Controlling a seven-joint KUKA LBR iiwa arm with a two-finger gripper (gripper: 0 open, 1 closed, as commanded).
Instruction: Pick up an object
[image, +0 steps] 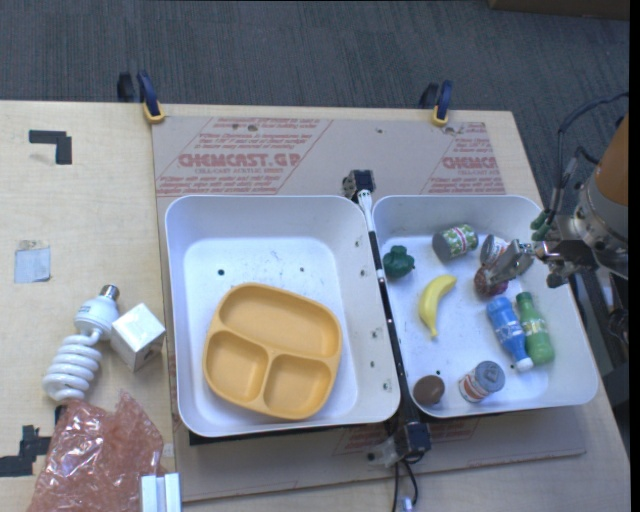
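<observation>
Where board (240, 150) reads "CHEMCAST", gripper (515, 258) over right bin (570, 390); jaws' state unclear.

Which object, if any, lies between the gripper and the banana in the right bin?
The gripper sits at the right bin's upper right. The banana lies to its left and lower. A dark reddish object sits just beside the gripper on that side, roughly in the path; otherwise bare bin floor separates them.

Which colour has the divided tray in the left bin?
Yellow-orange; the divided tray shows clearly in the camera view.
</observation>
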